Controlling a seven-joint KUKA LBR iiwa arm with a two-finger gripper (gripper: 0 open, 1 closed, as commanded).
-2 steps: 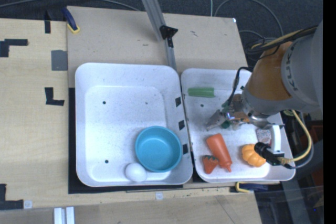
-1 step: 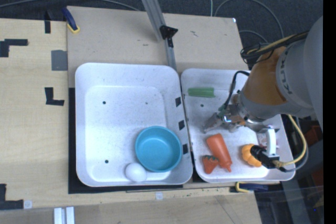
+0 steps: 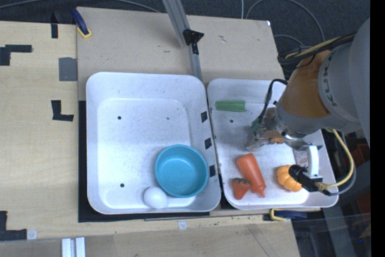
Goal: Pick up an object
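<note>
gripper (image 3: pixel 260 136): low in right bin (image 3: pixel 272 88), fingers' state can't tell
near it: carrot (image 3: pixel 251 173), green stick (image 3: pixel 230 106)
left bin (image 3: pixel 96 129): blue bowl (image 3: pixel 180 170), white ball (image 3: pixel 155 196)

Nothing readable is showing anywhere in the frame. Part of a dark letter or two is showing on the grey arm (image 3: pixel 346 84) at the right edge, cut off and too unclear to read.

Grey arm (image 3: pixel 355 78), orange band (image 3: pixel 305 90) above wrist, black and yellow cables.
</note>
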